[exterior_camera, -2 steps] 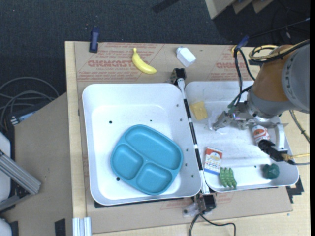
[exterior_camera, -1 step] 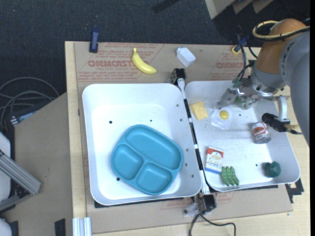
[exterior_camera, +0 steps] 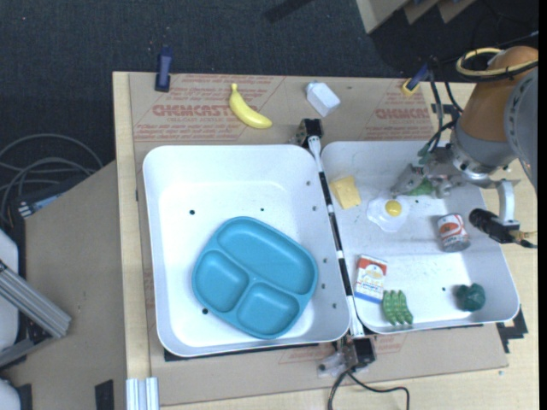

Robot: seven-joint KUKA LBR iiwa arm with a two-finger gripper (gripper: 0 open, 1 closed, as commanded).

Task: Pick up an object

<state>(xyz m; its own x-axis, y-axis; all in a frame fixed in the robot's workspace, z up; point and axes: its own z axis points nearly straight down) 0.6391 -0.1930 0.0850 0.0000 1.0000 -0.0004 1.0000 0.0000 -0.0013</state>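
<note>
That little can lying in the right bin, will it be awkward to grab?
Probably a bit. The can looks to lie on its side, so a nudge may roll it. Its rounded, shiny wall could slip between fingers. It seems rigid, so it shouldn't crush.

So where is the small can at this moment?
The small can lies in the right bin, near its right wall, right of the fried egg and above the dark green object.

Fried egg toy [exterior_camera: 389,211], right bin [exterior_camera: 487,267] centre
</note>
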